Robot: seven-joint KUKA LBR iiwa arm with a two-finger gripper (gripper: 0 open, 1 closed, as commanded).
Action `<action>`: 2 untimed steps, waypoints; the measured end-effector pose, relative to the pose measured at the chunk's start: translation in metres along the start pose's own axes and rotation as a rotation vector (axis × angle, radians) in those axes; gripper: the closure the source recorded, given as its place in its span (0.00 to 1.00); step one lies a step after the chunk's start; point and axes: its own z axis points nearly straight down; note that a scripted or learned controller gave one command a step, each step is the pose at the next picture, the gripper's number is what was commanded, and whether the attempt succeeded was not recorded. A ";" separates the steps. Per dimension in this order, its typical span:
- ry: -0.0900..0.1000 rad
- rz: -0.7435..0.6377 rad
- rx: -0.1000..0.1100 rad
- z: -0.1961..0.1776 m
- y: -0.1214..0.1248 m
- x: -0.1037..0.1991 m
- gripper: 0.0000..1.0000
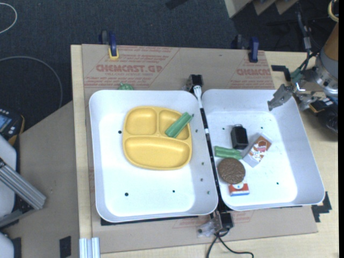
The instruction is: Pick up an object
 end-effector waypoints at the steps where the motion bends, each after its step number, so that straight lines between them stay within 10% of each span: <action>1: -0.003 -0.001 -0.010 0.133 -0.037 0.013 0.00; 2: 0.003 -0.002 0.004 0.160 -0.080 0.064 0.00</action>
